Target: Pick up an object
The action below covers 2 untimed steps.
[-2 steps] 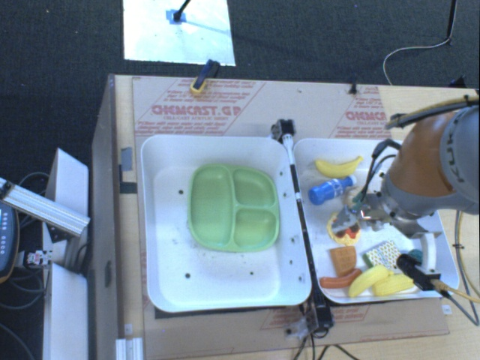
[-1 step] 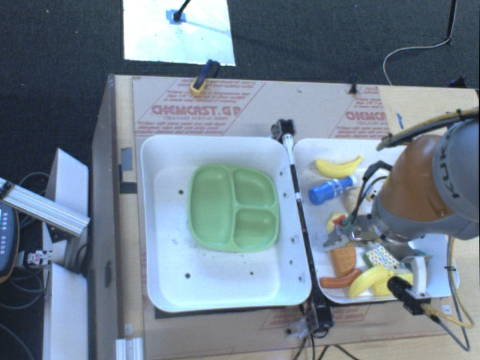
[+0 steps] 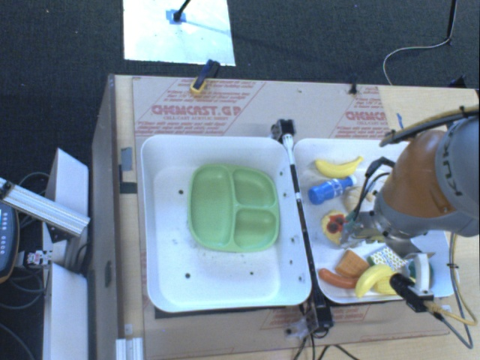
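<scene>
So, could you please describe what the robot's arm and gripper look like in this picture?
The arm is bulky and rounded, with grey casing and a broad orange band above the wrist. Thin dark cables loop along its left side, and a yellow cable runs over the top. The gripper is a small metallic grey part at its tip, too blurred for finer detail.

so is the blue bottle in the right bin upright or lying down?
Lying down. The blue bottle rests on its side on the right bin floor, just below the upper banana, long axis running left-right.
</scene>
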### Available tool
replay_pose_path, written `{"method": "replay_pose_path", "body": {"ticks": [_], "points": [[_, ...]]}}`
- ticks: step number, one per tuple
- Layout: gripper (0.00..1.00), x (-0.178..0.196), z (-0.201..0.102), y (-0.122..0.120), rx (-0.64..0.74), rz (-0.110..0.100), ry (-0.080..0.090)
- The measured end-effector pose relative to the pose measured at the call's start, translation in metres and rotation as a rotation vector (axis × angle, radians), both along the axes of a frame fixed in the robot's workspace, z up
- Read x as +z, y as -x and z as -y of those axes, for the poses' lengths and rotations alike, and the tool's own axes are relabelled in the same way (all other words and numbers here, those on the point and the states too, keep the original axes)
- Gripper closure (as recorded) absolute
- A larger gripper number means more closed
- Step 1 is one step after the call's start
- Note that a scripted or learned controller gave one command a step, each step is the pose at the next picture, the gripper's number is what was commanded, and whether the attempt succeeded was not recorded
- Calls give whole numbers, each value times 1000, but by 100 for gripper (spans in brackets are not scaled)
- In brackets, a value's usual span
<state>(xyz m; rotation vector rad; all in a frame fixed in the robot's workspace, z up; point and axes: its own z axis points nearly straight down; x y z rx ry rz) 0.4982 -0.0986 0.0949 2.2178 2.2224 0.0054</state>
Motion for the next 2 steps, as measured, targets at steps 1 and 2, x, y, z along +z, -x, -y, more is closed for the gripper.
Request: {"method": "replay_pose_path", "body": {"ticks": [1, 2], "points": [[100, 67, 21, -17, 0, -1, 2], [100, 65, -16, -10, 2, -2, 1]]}}
